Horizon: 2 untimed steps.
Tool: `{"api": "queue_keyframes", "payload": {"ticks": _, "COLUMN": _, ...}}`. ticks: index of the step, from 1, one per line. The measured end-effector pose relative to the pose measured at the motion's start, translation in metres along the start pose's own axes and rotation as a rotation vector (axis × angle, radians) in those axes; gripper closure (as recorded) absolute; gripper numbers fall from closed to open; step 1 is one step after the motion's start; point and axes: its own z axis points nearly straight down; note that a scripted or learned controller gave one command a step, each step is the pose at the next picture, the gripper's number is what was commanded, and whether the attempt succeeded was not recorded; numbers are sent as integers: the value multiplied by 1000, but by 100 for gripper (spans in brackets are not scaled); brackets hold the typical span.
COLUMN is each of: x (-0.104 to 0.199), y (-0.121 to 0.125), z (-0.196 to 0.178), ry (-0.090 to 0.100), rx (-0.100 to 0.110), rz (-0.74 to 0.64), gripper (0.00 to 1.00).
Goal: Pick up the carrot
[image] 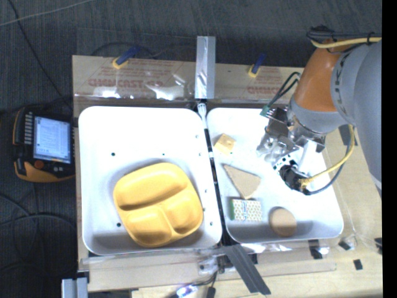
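Note:
My gripper (273, 149) hangs low over the upper middle of the right bin (329, 219), below the arm's orange band (315, 90). Its metal body and a black cable loop (293, 177) cover the bin floor right under it. Nothing can be made out between its tips from this slant. The nearest loose items are a small yellow block (224, 143) to its left and a tan wedge (243, 180) below and left of it.
Near the right bin's front edge lie a green-and-white packet (246, 209) and a round tan lump (283, 221). A yellow divided plate (159, 202) lies in the left bin (99, 141). A handheld screen unit (44, 143) sits left of the bench.

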Motion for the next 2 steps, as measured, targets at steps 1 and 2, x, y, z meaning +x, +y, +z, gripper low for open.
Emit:
{"api": "queue_keyframes", "payload": {"ticks": 1, "x": 11, "y": 27, "z": -140, "ry": 0, "rx": -7, "rz": 68, "gripper": 100}}
{"api": "queue_keyframes", "payload": {"ticks": 2, "x": 49, "y": 21, "z": -28, "ry": 0, "rx": -4, "rz": 314, "gripper": 100}}
